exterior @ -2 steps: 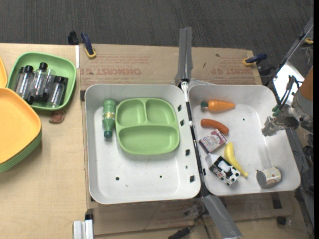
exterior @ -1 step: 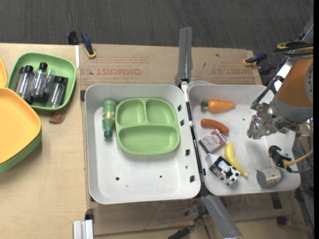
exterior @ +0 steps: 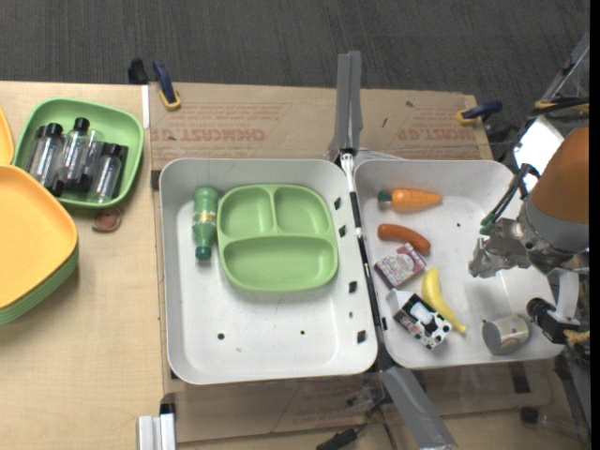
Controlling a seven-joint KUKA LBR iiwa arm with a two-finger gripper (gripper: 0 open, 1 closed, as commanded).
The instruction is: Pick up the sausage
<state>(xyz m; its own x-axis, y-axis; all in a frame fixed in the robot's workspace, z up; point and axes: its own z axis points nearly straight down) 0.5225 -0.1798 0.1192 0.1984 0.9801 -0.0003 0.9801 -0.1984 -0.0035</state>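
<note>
Jaws' state can't be told on the gripper [exterior: 489, 257], which hangs over the right bin [exterior: 469, 352], well apart from the sausage [exterior: 404, 236]. Sausage lies between carrot [exterior: 411, 197] and pink packet [exterior: 399, 266], banana [exterior: 438, 298] nearby.

Overhead view of the work area. A dark grey carpeted floor [exterior: 281, 17] fills the upper field. Below it lies a light wooden counter [exterior: 84, 382], partly covered by a brown cardboard sheet [exterior: 253, 125] printed with reversed lettering. Clamps [exterior: 167, 86] hold the sheet at its far edge, one at left and one [exterior: 480, 112] at right. A grey metal post [exterior: 349, 101] rises at the sheet's centre. Lighting is even and diffuse, casting only soft shadows.
</note>
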